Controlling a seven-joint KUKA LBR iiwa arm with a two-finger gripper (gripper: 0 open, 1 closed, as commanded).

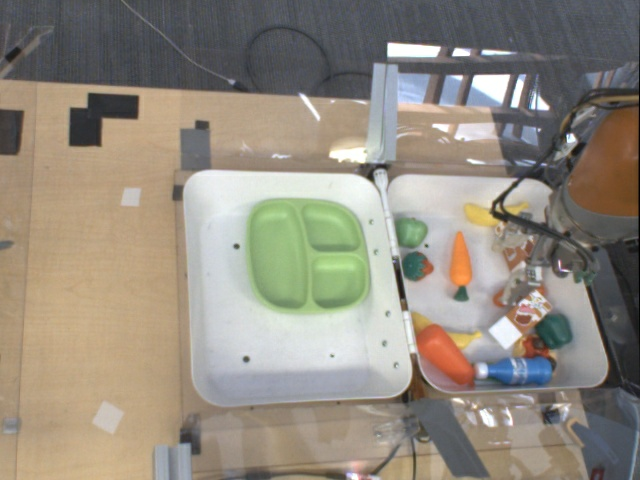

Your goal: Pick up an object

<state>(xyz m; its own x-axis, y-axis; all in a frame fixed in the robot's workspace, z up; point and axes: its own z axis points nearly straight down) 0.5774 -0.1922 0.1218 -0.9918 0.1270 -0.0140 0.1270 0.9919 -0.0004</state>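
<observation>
The desk [90, 298] carries two white bins: the left bin [215, 368] holds a green divided plate [305, 255], the right bin [590, 363] a crowd of toys. The hand [528, 268] hangs low over that clutter — beside a carrot [460, 260], above a small carton [528, 311]. Spread or pressed together, I cannot tell. The risk — tight packing may make it nudge neighbours and close on nothing.

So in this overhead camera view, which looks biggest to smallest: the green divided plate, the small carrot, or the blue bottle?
Largest to smallest as they appear:
1. green divided plate, by far the biggest
2. blue bottle
3. small carrot
The bottle and carrot look close in length, so that order is unsure.
</observation>
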